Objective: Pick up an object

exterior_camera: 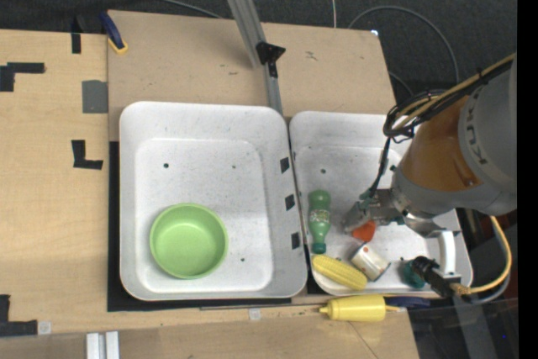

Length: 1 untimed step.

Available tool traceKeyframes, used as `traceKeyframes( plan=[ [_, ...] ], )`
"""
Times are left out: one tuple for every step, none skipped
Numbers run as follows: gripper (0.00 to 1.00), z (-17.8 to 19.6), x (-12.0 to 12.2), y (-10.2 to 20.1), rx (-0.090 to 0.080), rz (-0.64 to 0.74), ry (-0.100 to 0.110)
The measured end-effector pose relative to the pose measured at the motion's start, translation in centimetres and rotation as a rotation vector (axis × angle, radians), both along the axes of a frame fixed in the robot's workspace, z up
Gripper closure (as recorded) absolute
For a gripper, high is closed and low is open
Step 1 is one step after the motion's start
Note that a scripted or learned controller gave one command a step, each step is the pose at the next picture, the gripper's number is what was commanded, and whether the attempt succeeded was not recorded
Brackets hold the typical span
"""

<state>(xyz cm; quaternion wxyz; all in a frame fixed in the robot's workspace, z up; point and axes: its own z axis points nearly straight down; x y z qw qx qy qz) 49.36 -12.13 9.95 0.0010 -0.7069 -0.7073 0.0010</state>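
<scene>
My gripper (360, 218) hangs low over the middle of the right bin (336, 139), at the end of the grey and orange arm. A small red-orange object (363, 231) lies right under it, partly hidden by it. I cannot tell whether the two touch. A green bottle (319, 219) lies just left of the gripper. In front are a yellow corn cob (339, 271), a white and tan cylinder (370, 259) and a teal object (414, 271).
A green bowl (188, 240) sits in the front left of the left bin (202, 130). A yellow object (357, 309) rests on the bench beyond the right bin's front rim. A grey pole (244, 0) slants up behind the bins.
</scene>
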Motion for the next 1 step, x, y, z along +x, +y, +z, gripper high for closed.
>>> traceKeyframes(
  plan=[
    [1.00, 6.07, -0.38, -0.35, -0.001, 0.000, -0.005]
  ],
)
